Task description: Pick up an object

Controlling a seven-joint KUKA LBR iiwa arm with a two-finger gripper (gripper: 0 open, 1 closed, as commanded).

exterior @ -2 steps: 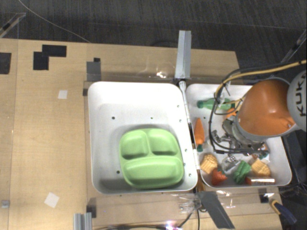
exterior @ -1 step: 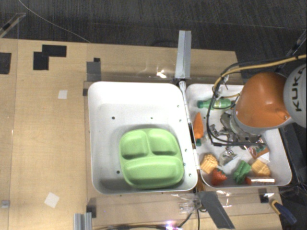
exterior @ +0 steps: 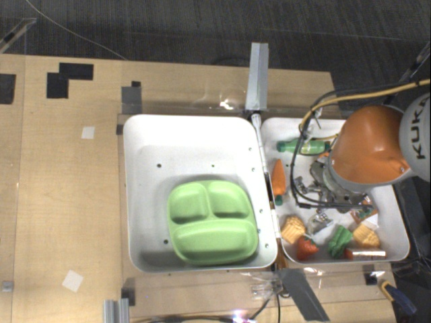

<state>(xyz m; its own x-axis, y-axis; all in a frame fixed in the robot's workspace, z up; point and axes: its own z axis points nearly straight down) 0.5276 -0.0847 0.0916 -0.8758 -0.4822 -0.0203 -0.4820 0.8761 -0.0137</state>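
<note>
The arm [exterior: 377,147] reaches in from the right and hangs over the right bin [exterior: 402,242], orange band bulging above the wrist. The gripper [exterior: 328,215] sits low among the clutter, and whether it is spread or pressed together I cannot tell: the wrist and cables hide that.

What is there to grab? Toy food, all in the right bin. A carrot [exterior: 278,177] lies lengthwise along the left wall. A green bottle [exterior: 304,146] rests near the back wall. Toward the front: a small waffle-like piece [exterior: 292,229], a strawberry [exterior: 306,247] just beside it, a green leafy piece [exterior: 339,239] and a cone-like piece [exterior: 367,234] near the right.

These look like light, hard plastic, likely stiff and a bit slick, so a pinch across the narrowest part should serve best. The carrot offers a slim body, but it hugs the wall, leaving little room for a finger on that side. The green leafy piece, close under the gripper, looks like the handiest target, though its neighbours crowd it.

The left bin [exterior: 145,153] holds a green divided tray [exterior: 212,221] toward its front, with bare floor behind it. The divider between the bins is a rim to clear on any sideways move; straight up is the free way out.
</note>
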